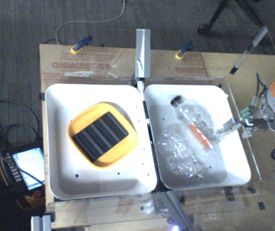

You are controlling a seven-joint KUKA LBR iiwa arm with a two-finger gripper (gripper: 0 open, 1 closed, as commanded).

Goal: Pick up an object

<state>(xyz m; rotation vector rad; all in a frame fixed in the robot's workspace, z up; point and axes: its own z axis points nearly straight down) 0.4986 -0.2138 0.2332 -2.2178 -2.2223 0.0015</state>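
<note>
Yellow tray (102, 134) with dark ribbed insert sits in left bin (60, 177), nearest me. Right bin (238, 170) holds clear plastic bottle (195, 119), black cap, orange label, lying beside crumpled clear plastic (178, 150). Gripper (229, 127) hovers at bottle's right end; can't tell its state. Nothing lifted yet; pick not done. Bin wall and crumpled plastic crowd the approach.

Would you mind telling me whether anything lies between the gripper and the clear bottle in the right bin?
Nothing visible does. The gripper sits right beside the bottle, at its right side above the bin.
</note>
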